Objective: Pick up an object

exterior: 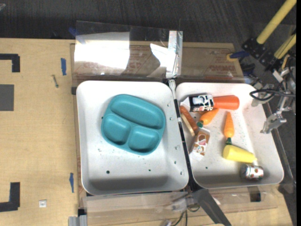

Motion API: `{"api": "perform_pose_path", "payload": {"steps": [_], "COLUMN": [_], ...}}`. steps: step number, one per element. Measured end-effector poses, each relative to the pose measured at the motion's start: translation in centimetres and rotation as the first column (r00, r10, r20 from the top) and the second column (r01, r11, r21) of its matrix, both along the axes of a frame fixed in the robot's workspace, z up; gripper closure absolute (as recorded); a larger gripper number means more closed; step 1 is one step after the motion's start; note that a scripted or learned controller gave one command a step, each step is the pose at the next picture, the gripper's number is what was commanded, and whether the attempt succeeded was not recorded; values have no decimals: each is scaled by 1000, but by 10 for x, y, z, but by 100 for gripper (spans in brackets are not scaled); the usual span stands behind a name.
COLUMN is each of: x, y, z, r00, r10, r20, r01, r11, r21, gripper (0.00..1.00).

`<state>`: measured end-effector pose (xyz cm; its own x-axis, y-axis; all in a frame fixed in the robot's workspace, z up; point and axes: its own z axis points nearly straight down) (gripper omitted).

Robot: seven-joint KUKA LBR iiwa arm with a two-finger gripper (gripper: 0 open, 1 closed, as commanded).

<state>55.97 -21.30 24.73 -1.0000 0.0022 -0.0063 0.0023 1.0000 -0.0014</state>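
The right bin (269, 160) holds several toy foods. At its back lie a black and white toy (201, 101) and a long orange carrot (227, 101). Below them are a small carrot (208, 116), a green-topped carrot (228, 125), a sausage (188, 119) along the left wall, a printed packet (201, 143), a yellow piece (237, 153) and a silver can (253, 172). My gripper (272, 125) hangs over the bin's right rim, apart from all of them, beside grey cables.
A teal divided plate (133, 124) lies in the left bin (89, 131). Behind both bins stands a clear plastic sheet (124, 51). Yellow bars (280, 12) and clamps sit at the top right. The wooden bench (33, 126) stretches to the left.
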Motion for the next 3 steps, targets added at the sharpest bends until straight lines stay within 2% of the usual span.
{"api": "perform_pose_path", "payload": {"steps": [1,2,3], "x": [30,-5,-11], "y": [-10,22,53], "z": [-154,-159,-158], "r00": [995,1000,999], "r10": [100,-20,-41], "r20": [3,3,4], "r01": [-100,20,41], "r11": [995,1000,999], "r21": [-2,0,1], "gripper": [0,0,0]}}
